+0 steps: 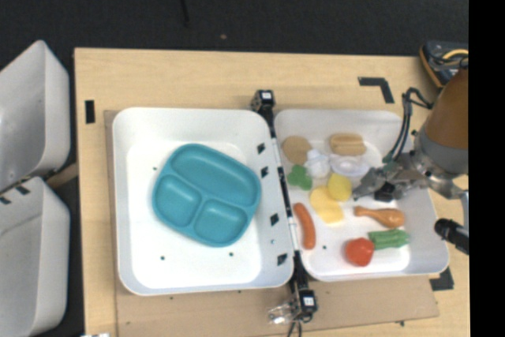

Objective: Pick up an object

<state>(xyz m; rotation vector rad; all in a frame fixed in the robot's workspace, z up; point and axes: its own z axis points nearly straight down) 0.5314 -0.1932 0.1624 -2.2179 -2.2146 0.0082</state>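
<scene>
Wooden bench (197, 79) bearing two shallow white plastic bins side by side. The left bin (134, 249) holds a teal plastic plate (207, 193) with three compartments, lying flat near the bin's centre. The right bin (418, 260) holds the loose objects from which one is to be picked.

The grey arm with an orange band (451, 118) reaches in over the right bin's right wall; its two-finger gripper (377, 184) hangs above the bin's middle right. Whether the gripper is spread or pressed together cannot be told at this resolution, and nothing is seen pinched in it.

Objects in the right bin, in descending size: an orange sausage-shaped toy (305, 225) near the left wall; a yellow lumpy toy (331, 197) at centre; an orange drumstick-shaped toy (380, 214) just below the gripper; a green oblong toy (388, 239) touching a red round toy (358, 251); a tan bun-shaped toy (347, 144) and a brown flat disc (296, 147) at the far side; a white crumpled piece (319, 163); a small green leafy toy (299, 177).

Step in hand, as judged: approach, with no grasp yet made. The next move calls for lowering onto one object, probably the drumstick or the yellow toy, both closest, with room for a finger on either side.
</scene>
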